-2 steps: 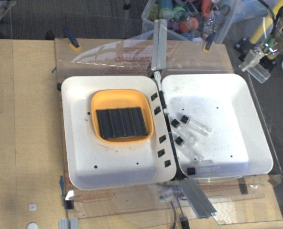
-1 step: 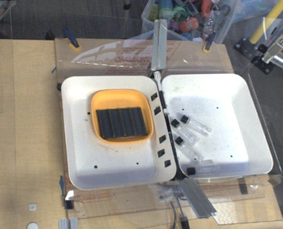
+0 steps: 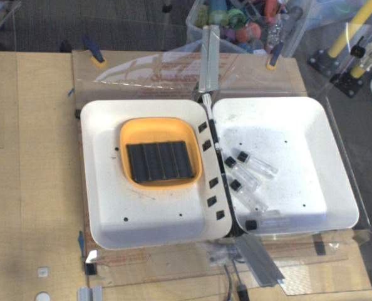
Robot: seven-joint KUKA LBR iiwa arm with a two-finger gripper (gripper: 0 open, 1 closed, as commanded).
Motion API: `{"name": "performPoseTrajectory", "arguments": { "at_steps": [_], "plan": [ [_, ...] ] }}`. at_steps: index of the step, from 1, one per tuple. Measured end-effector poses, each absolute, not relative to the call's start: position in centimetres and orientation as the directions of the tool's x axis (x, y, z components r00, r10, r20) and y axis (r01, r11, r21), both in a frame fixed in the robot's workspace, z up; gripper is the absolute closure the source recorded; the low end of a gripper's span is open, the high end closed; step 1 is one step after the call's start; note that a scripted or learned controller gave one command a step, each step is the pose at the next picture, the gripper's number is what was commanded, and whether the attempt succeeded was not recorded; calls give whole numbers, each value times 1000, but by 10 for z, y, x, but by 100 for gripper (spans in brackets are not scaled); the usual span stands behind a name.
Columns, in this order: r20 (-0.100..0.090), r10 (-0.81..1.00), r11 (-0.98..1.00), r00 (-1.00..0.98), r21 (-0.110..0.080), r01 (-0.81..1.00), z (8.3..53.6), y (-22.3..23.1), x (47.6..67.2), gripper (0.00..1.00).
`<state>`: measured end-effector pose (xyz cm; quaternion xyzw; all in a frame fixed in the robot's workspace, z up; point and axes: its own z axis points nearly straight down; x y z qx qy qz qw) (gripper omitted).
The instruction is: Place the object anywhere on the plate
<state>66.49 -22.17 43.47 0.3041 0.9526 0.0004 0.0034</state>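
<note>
**Object on the plate; clear vials wait in the right bin**

The left bin holds an orange plate. A dark ribbed rectangular object lies flat on the plate, well inside its rim. The right bin holds several clear vials with black caps, clustered near the divider between the bins.

Step in hand: judging by the layout, the placement appears complete, since the dark object rests fully on the plate. If a vial is the intended item instead, the pick has not begun.

Next move: a further pick would call for a descent over the vial cluster. The vials lie touching or just beside one another, so isolating one would need care.

Claw state: cannot be told from this view, neither its opening nor any hold.

Writing: faint reddish print shows on the clear sheet behind the bins; it is too blurred to read. No brand is legible elsewhere.
</note>
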Motion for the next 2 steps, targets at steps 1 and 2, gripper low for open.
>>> {"name": "performPoseTrajectory", "arguments": {
  "at_steps": [1,2],
  "plan": [
    [-1,608,794,-794,2,608,434,-224,661,100],
    [-4,486,874,-874,1,486,434,-221,663,100]
  ]
}}
